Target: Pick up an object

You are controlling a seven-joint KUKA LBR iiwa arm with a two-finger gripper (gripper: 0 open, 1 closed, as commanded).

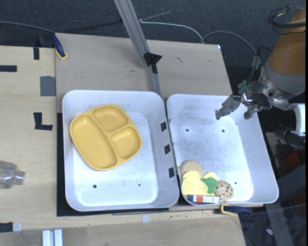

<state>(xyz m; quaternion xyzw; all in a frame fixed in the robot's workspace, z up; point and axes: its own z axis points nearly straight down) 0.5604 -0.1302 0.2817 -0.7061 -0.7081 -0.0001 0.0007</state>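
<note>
The tool (pixel 236 108) hangs over the upper right part of the right bin (pixel 210 137), with its two fingers spread apart and nothing between them. The things to pick lie far from it, in the lower part of the frame: a small heap of toy food (pixel 204 183) crowded into the near left corner of that bin. The heap seems to be a pale round piece, a yellow piece, a green bit, a speckled cookie-like disc and a flat red and white packet along the wall.

To do this step well, the tool likely needs to travel down the frame and a little left, then descend over a single piece. The round disc on the heap's right side looks the freest, since open bin floor lies beside it. The pieces touch each other and press near the bin wall, so a finger may land on a neighbour or on the rim.

In the left bin (pixel 113 193) rests a yellow divided plate (pixel 105 136). A clear bottle (pixel 5 173) lies on the bench (pixel 20 91) at the left edge. A grey slanted pole (pixel 133 24) crosses the upper middle, well clear of the heap.
</note>
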